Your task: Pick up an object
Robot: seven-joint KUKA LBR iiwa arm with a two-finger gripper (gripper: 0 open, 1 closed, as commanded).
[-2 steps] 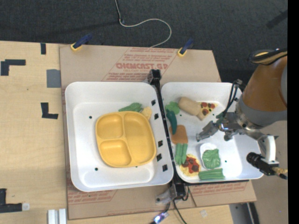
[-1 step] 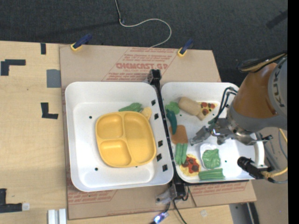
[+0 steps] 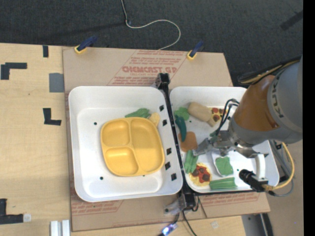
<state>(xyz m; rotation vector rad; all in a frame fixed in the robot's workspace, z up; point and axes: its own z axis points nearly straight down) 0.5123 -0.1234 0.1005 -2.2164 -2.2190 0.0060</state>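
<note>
Near the right bin's (image 3: 246, 93) front edge lie green toy pieces (image 3: 223, 166). The gripper (image 3: 209, 145) hangs just above them, its grip impossible to tell. Crowded toys could make it pinch two or slip off.

Glossy yellow plastic plate (image 3: 132, 146), smooth white plastic bins (image 3: 78, 132), matt cardboard (image 3: 142, 70)

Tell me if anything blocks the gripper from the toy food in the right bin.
Nothing visible does. The gripper hangs directly over the toy food pieces in the right bin, with the brown piece beside it.
</note>
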